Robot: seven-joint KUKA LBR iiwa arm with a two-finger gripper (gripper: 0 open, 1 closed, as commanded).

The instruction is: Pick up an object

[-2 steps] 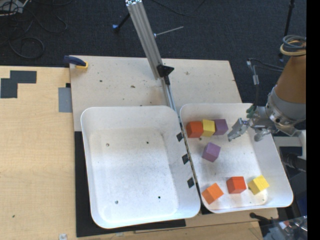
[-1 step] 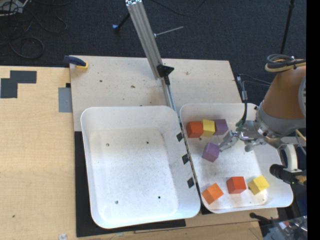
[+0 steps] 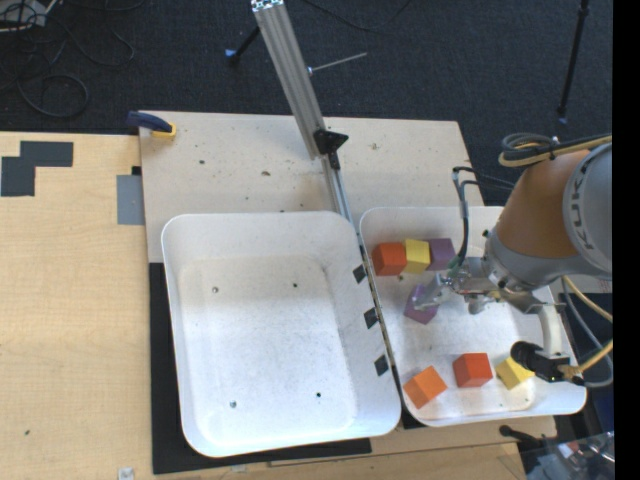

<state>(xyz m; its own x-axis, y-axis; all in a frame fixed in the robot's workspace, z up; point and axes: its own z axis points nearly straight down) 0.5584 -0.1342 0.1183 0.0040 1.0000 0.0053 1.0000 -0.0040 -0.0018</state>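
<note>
The right bin [image 3: 470,218] holds several small blocks. Along its far-left side a red-orange block [image 3: 389,258], a yellow block [image 3: 417,253] and a purple block [image 3: 441,251] stand in a row. Just below them lies a second purple block [image 3: 421,311]. My gripper [image 3: 436,291] reaches in from the right and sits low, right over this purple block's upper edge, partly hiding it. Along the near side lie an orange block [image 3: 427,385], a red block [image 3: 472,370] and a yellow block [image 3: 514,373].
The left bin [image 3: 200,238] lies beside the right one, with black clips [image 3: 370,318] along their shared rim. A slanted metal bar [image 3: 295,78] rises behind the bins. The grey and orange arm [image 3: 550,218] covers the right bin's right side.
</note>
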